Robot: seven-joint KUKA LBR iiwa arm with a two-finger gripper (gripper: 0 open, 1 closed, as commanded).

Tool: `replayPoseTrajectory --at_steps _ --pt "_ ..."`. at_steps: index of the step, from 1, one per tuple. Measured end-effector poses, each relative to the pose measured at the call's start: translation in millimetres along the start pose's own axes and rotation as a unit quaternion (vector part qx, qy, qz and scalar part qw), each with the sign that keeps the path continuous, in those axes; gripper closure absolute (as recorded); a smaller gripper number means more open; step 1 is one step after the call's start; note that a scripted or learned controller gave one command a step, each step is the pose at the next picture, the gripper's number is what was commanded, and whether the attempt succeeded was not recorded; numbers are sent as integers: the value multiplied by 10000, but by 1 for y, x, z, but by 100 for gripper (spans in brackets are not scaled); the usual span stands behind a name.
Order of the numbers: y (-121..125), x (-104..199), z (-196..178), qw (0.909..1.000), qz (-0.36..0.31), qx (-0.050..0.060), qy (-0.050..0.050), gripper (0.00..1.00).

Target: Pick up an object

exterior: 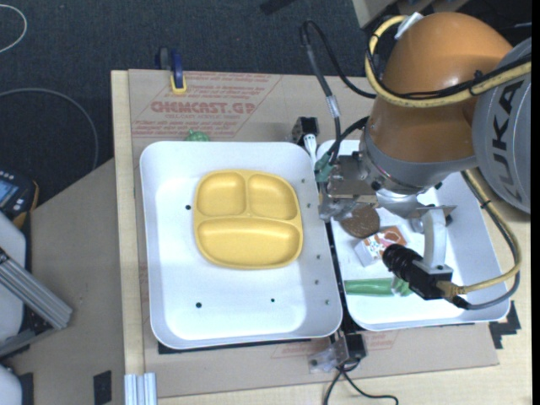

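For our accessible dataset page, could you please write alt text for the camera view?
A grey KUKA arm with an orange band reaches from the right over the right-hand shallow white bin, which holds a long green object, a brown round object and a small red-and-white packet. The left-hand white bin holds a yellow three-compartment plastic plate.

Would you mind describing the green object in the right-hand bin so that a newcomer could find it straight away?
Start at the right bin, the one the orange-banded arm hangs over. Near its front edge, left of the black cable fitting, lies the green stick, flat and lengthwise along that edge. It is the bin's long, thin green item; the nearby packet is red and white, the disc brown.
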State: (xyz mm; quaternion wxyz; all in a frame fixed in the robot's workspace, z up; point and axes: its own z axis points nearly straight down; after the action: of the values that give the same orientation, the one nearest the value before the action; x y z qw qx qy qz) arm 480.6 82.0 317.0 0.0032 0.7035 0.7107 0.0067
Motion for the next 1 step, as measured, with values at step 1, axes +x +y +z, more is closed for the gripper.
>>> replayPoseTrajectory --at_steps 1 --pt "1 -50 -111 10000 71 -12 -22 100"
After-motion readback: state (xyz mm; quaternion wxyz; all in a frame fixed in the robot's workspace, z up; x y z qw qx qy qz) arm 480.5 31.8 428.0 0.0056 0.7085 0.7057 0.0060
